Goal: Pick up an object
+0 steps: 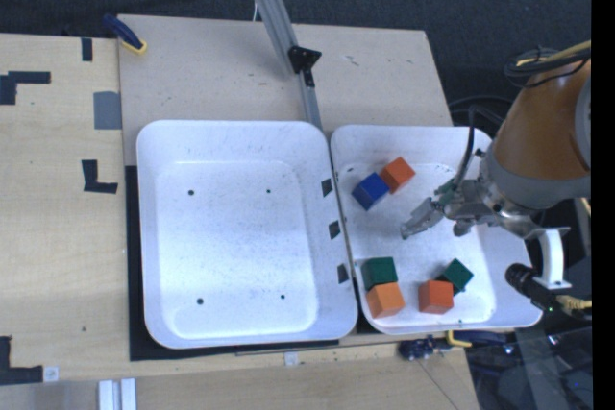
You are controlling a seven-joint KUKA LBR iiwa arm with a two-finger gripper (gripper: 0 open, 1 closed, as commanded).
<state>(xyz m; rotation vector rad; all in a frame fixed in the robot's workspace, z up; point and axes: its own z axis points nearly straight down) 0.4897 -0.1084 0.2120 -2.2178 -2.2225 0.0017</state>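
Blocks lie in the right bin point(478, 141) on the table point(211, 72) — six of them. A blue block point(369, 191) and an orange block point(398, 174) touch near the top. A dark green block point(380, 270) sits right against another orange block point(386, 300) at the bottom. A red-orange block point(436, 296) and a second green block point(457, 275) sit together lower right. The left bin point(154, 149) has nothing to grab.

The pincer point(419, 224) hangs over the bare middle of the right bin, tilted, with blocks all around it. It holds nothing. I cannot tell if it is open or closed — it is too small and grey to see.

The step looks like reaching in to pick, with no block grabbed yet. Next, I think it must choose one block, maybe the blue one close by, line up over it, go down, and squeeze. Blocks that touch each other could be hard to grab alone.
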